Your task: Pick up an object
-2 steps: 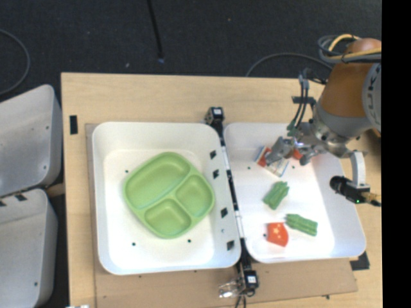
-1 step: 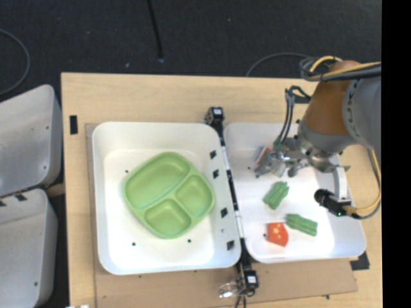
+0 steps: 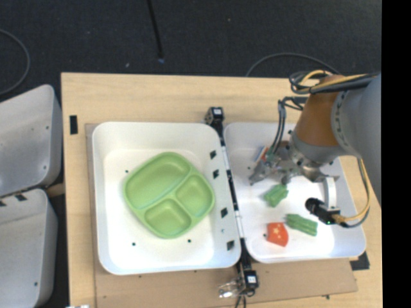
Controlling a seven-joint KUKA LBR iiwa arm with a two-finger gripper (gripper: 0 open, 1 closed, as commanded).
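Right bin [image 3: 257, 140] holds three loose items: green block [image 3: 275, 195], green bar [image 3: 302, 224], red piece [image 3: 277, 234]. Taking the green block as landmark.

Gripper [image 3: 270, 172] sits just up and left of the block, at the end of the arm [image 3: 321, 124], which reaches in over the bin's upper right. Finger state: cannot tell; the metal parts there are dark and blurred against the white floor. Nothing visibly between them, so I count no grasp.

Block: short, long axis tilted, running lower-left to upper-right. It lies just below and slightly right of the gripper, near but seemingly apart.

Bar: below and right of the block, long axis roughly left-right with a slight downward tilt to the right. Red piece: directly below the block, close to the bin's lower wall.

Left bin [image 3: 103, 172] holds a green tray [image 3: 168, 194], well left of the block.

Judgement: the block is the nearest candidate; a short shift down-right would centre over it, with fingers best closing across its short width.
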